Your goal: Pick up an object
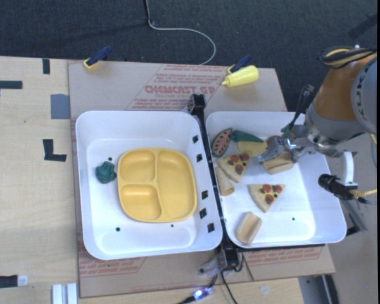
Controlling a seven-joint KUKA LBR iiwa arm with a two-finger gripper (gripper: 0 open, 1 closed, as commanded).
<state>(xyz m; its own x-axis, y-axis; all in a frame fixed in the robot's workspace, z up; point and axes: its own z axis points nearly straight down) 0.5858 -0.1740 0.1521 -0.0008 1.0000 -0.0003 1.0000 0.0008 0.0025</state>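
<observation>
Two bins side by side. Left bin point(88, 170): divided plate point(157, 184) at centre, broccoli piece point(105, 172) just beside its left edge. Right bin point(323, 227): watermelon slice point(221, 142) at upper left, two pizza slices point(235, 164) point(266, 195) mid-bin, bread roll point(247, 227) near the front.

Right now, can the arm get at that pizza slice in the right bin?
Probably yes. The pizza slice lies flat on open bin floor, apart from the other toy food, just below the gripper, with nothing over it.
</observation>
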